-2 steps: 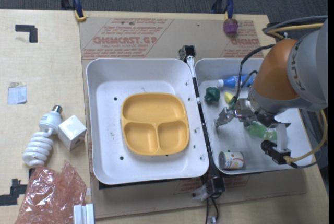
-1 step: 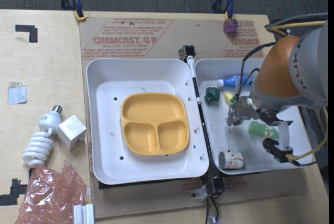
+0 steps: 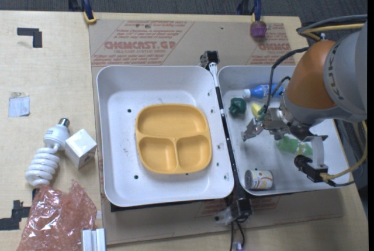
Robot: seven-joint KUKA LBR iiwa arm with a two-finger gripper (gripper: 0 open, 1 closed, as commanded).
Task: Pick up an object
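In the right bin, nearest to us, lies a small can. Farther in, the arm covers part of a green object. We see the gripper low over the bin floor, but cannot tell its opening or any hold. Behind it lie a dark green piece and a blue-white bottle.

The right bin holds a small can on its side at lower centre, a dark green piece, a yellow piece and a blue-and-white bottle above.
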